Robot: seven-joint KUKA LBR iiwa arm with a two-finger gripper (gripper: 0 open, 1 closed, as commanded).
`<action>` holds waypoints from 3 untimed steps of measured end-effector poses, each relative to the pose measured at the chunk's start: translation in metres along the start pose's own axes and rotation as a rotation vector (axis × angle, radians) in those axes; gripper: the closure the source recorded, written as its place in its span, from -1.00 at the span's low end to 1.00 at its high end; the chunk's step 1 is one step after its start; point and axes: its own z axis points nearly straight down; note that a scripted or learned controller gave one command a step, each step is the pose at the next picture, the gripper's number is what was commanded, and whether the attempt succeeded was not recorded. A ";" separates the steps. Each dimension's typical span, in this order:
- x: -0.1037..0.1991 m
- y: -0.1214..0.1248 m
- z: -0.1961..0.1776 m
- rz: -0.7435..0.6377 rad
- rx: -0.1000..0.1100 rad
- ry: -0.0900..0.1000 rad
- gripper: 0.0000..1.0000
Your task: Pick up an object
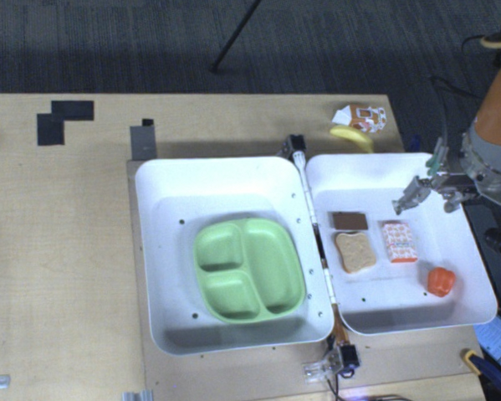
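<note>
The right bin (466, 314) holds a brown rectangular block (349, 221), a slice of toast (355, 252) just in front of it, a white and red packet (398, 241) and a small orange object (440, 281). My gripper (424, 201) hangs over the far right part of this bin, above and slightly right of the packet. Its fingers are spread open with nothing between them. The arm comes in from the right edge.
A green divided plate (250, 268) lies in the left bin (165, 326). Behind the right bin, on the bench, sit a yellow banana (352, 135) and a small packet (363, 116). Black markers lie at the bench's far left.
</note>
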 end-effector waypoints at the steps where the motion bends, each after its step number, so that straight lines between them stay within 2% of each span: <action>1: 0.027 0.049 0.154 0.000 -0.011 -0.002 -1.00; 2: 0.029 0.051 0.142 -0.001 -0.015 0.001 1.00; 3: 0.029 0.050 0.142 -0.001 -0.014 0.001 -1.00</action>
